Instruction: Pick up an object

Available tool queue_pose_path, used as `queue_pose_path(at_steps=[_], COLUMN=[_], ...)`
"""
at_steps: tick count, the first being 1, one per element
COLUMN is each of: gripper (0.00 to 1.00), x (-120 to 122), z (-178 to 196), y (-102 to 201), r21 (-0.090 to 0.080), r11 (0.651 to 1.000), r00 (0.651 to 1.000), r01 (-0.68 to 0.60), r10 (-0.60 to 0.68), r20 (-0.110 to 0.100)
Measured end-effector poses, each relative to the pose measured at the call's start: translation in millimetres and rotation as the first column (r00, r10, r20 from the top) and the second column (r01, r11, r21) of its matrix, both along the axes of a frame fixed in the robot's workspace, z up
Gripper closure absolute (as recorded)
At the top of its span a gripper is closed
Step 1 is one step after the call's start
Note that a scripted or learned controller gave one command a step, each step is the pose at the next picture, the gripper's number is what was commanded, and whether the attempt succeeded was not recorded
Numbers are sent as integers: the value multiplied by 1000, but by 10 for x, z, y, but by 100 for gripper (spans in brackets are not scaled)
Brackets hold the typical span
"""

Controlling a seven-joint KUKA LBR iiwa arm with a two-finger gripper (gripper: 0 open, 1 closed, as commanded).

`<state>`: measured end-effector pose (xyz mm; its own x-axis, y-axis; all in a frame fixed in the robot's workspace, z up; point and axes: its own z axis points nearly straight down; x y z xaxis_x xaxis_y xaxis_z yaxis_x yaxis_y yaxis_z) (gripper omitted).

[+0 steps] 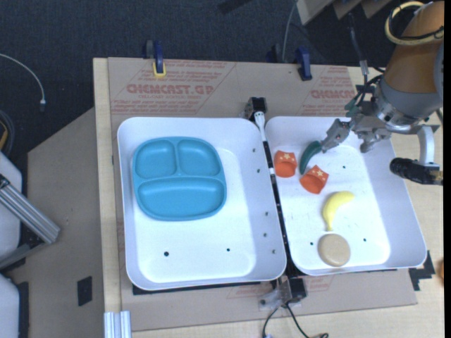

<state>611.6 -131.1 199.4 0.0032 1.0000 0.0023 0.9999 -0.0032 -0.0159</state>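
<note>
My gripper (pixel 350 140) hangs over the back of the right bin (pixel 394 217), its two fingers spread apart with nothing between them. The tip of its left finger (pixel 332 137) sits right at the upper end of a dark green curved piece (pixel 309 156); I cannot tell if they touch. Near it in the right bin lie an orange cup-shaped piece (pixel 285 163) and a red-orange block (pixel 313 179). Farther forward are a yellow banana (pixel 337 205) and a tan round disc (pixel 334 249).
The left bin (pixel 211 252) holds a blue divided plate (pixel 179 178). A ridge with black clips separates the two bins. The cardboard bench edge runs around both bins.
</note>
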Motion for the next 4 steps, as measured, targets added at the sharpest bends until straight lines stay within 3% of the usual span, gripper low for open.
queue_pose_path(at_steps=[1, 2, 3, 4], gripper=[0, 0, 0, 0], x=[31, -2, -48, -8], z=[85, -540, -959, -1105], y=[3, -48, -54, -38], r21=[-2, -1, -1, -1], r11=[1000, 1000, 1000, 1000], r00=[1000, 1000, 1000, 1000], r01=[-3, -2, -1, -5], r10=[3, 2, 1, 5], r20=[15, 8, 17, 25])
